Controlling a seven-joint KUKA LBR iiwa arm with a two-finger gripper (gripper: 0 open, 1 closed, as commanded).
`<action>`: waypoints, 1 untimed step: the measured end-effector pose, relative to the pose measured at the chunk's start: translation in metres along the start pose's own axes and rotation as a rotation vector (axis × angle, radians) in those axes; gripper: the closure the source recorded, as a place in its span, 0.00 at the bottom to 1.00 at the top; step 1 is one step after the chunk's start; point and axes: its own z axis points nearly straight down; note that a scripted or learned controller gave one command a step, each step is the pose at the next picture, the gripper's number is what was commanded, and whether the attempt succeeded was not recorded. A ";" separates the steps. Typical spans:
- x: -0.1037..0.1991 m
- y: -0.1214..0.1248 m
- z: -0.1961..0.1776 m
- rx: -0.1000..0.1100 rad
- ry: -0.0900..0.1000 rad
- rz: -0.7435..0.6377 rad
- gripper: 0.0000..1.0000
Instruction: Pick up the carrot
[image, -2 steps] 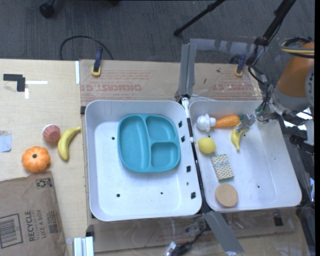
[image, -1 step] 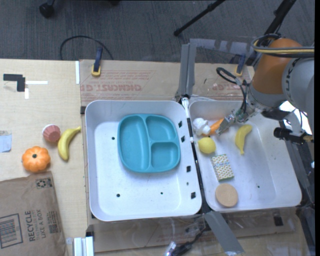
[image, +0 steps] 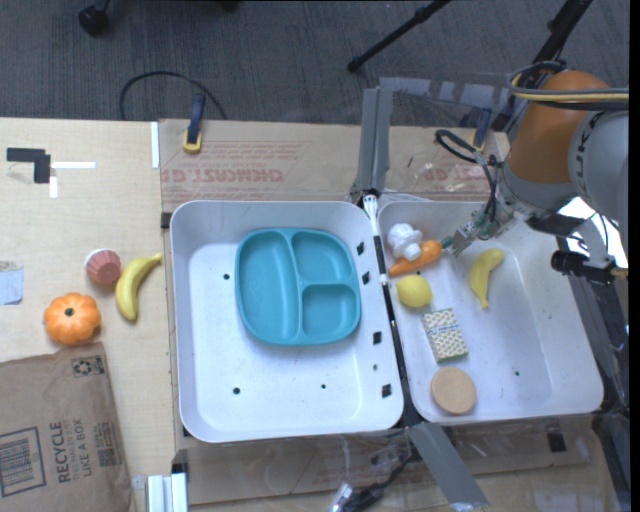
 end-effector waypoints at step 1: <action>0.061 0.012 -0.088 0.005 0.005 0.180 1.00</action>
